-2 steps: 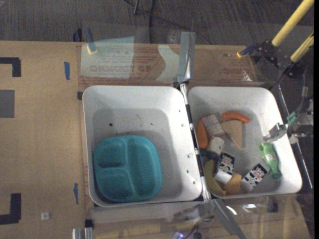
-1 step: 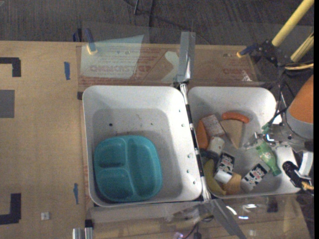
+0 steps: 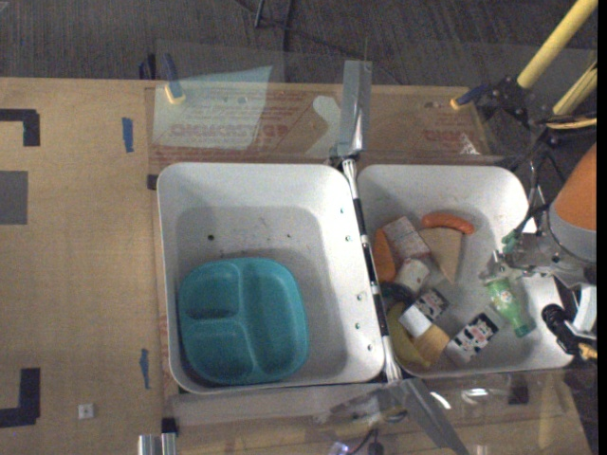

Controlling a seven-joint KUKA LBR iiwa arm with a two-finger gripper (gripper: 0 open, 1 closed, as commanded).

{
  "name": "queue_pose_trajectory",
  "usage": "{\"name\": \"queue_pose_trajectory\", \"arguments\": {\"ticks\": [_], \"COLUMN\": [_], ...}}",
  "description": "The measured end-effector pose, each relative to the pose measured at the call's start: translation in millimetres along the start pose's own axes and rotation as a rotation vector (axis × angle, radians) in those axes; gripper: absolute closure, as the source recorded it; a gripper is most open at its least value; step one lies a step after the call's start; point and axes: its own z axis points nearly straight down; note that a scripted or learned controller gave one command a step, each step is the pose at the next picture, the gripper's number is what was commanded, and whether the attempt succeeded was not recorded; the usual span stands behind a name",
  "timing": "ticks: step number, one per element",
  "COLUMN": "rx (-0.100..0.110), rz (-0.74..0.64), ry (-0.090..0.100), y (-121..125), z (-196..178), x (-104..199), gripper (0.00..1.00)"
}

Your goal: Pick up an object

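Two bins (image 3: 190,192), jaws (image 3: 512,259) near right rim

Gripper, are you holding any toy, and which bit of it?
I can't tell. The gripper sits at the right bin's edge, just above a green bottle, but no grip on it is clear.

2 white bins (image 3: 180,192), 1 teal tray (image 3: 242,320), 1 green bottle (image 3: 507,303), approx 8 other small items.

One fixed camera, high above the pale wooden tabletop (image 3: 76,282), looking down at a slant. Both shallow white plastic bins (image 3: 256,183) in frame; dark floor along the top. The hand (image 3: 517,263) enters at right; bins spread leftward from it.
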Motion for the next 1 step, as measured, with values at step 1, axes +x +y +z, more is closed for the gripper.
{"name": "queue_pose_trajectory", "arguments": {"ticks": [1], "rx": [0.002], "rz": [0.014], "ry": [-0.002], "y": [24.1], "z": [-97.8], "x": [49.9], "gripper": [1.00]}}
